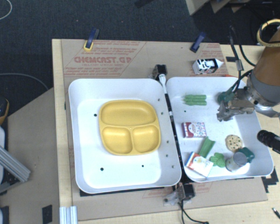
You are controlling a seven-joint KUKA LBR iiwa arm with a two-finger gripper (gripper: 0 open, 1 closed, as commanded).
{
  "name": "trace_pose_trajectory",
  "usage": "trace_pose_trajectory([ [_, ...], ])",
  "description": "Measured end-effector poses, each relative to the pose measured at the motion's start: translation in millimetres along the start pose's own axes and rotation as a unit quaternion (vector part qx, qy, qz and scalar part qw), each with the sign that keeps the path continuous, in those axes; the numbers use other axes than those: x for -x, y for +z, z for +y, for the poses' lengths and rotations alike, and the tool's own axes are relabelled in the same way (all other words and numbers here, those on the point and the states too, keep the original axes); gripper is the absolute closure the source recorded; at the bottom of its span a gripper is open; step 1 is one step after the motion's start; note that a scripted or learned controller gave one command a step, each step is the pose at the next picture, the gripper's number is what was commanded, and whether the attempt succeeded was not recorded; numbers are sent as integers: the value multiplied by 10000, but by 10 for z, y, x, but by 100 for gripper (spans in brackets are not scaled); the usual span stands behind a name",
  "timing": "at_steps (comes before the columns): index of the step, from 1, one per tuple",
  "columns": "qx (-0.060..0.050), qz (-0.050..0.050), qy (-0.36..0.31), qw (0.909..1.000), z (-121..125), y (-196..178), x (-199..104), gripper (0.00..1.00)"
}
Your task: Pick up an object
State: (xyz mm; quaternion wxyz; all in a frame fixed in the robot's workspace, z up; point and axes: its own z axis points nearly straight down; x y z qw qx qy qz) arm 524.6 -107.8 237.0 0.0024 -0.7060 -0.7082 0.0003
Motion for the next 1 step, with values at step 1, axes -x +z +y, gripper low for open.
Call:
trace_pose_trajectory([
  [1,-7,1,-4,10000,-226,179,-423,100],
])
